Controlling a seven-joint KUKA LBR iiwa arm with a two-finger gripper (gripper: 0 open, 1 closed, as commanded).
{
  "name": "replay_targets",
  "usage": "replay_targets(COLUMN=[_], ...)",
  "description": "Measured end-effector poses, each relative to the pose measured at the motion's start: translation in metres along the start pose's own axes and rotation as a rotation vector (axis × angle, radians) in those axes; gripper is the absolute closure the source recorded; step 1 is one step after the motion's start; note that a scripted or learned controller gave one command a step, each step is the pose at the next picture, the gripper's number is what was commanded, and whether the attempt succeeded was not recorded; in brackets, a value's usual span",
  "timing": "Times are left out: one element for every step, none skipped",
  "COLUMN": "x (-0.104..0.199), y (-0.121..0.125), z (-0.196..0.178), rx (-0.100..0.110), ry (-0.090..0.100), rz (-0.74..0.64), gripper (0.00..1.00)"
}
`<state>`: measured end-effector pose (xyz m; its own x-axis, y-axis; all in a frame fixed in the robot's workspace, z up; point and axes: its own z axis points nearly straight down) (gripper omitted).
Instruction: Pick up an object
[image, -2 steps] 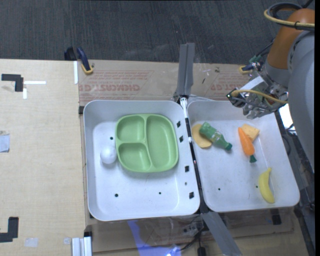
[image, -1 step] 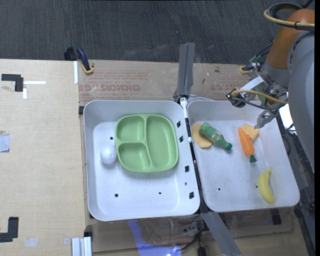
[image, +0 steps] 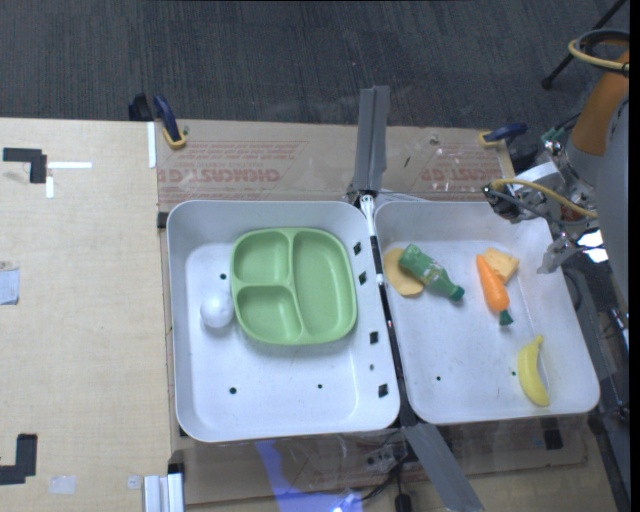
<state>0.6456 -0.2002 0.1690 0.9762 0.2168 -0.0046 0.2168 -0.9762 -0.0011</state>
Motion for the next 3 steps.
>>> replay_targets(x=[0.005,-0.016,0.012], y=[0.001,0.013,-0.033], z=[0.077,0.015,0.078], rx=[0.000,0.000,0.001], ry=[0.002,0.003,0.002], rz=[0.013,0.014,-0.070], gripper=[0.00,0.00,0.00])
